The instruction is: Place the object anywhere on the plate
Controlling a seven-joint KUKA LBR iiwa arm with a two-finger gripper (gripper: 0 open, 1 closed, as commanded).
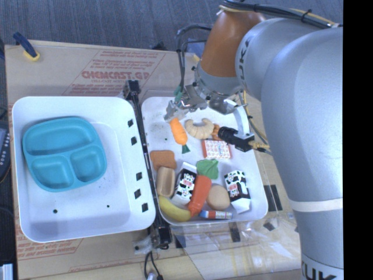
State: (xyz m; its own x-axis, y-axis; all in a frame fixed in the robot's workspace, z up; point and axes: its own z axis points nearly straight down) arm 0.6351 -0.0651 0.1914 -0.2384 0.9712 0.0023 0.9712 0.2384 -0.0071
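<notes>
Gripper low over far end of right bin, fingertips just above top of small carrot; cannot tell whether fingers spread or pressed together, nor whether they touch carrot. Small carrot lies in right bin, beside croissant. Wrist angled down-left, orange band above it, grey arm reaching in from right. Blue divided plate sits in left bin, well apart from gripper. More toy food crowds near end of right bin.
</notes>
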